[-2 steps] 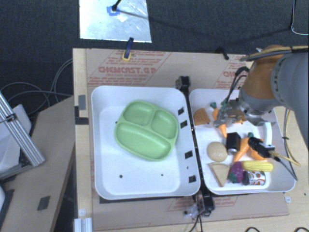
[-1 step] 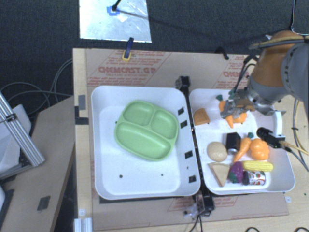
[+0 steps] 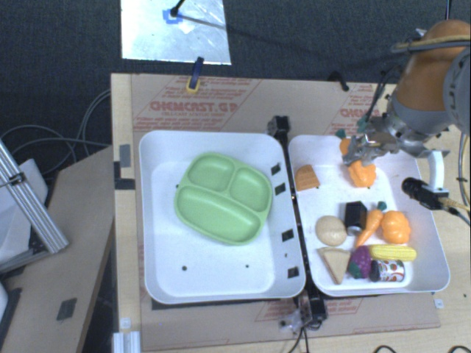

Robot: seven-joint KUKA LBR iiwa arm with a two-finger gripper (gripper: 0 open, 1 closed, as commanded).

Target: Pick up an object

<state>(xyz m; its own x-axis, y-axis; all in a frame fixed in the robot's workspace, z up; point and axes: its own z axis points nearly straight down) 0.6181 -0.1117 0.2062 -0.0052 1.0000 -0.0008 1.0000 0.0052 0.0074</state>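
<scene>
Fixed overhead camera, slanted down over both bins (image 3: 158, 197).

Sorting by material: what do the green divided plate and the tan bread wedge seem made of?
Green divided plate: probably moulded plastic, uniform colour, smooth matte surface with soft edges. Tan bread wedge: likely toy plastic or foam, flat even colour; too small to tell.

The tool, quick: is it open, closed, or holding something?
The tool: cannot be told. It sits right above an orange toy in the right bin.

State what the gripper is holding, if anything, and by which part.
Cannot be told: the gripper sits right over an orange toy in the right bin, hiding any hold.
</scene>
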